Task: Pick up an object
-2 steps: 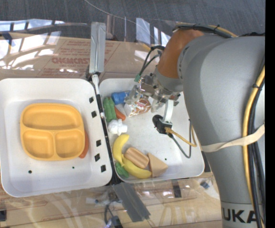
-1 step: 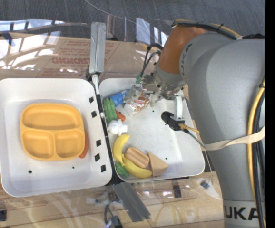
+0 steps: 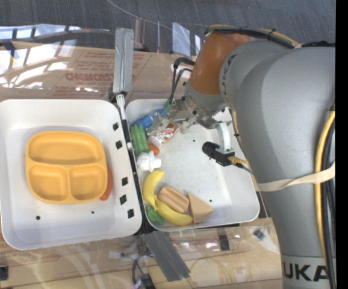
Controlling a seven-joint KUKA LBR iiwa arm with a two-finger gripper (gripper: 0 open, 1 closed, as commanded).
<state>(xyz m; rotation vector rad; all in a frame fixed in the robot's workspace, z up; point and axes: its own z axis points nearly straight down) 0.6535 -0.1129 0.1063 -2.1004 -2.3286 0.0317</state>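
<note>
My gripper (image 3: 173, 114) hangs low over the back left corner of the right bin (image 3: 234, 194), just above a heap of small things. In that heap lie a red and white packet (image 3: 162, 136), a blue item (image 3: 145, 120) and a green cucumber (image 3: 139, 138). Nothing is visibly lifted. Nearer the front left lie a white piece (image 3: 145, 161), a yellow banana (image 3: 152, 188), a tan sausage roll (image 3: 173, 198) and a tan wedge (image 3: 200, 209). The wrist hides part of the heap.
The left bin (image 3: 11, 221) holds a yellow divided tray (image 3: 65, 164), with an orange sliver (image 3: 106, 188) at its right edge. A green piece (image 3: 153, 215) lies under the banana. The big grey arm (image 3: 282, 113) covers the right bin's right side.
</note>
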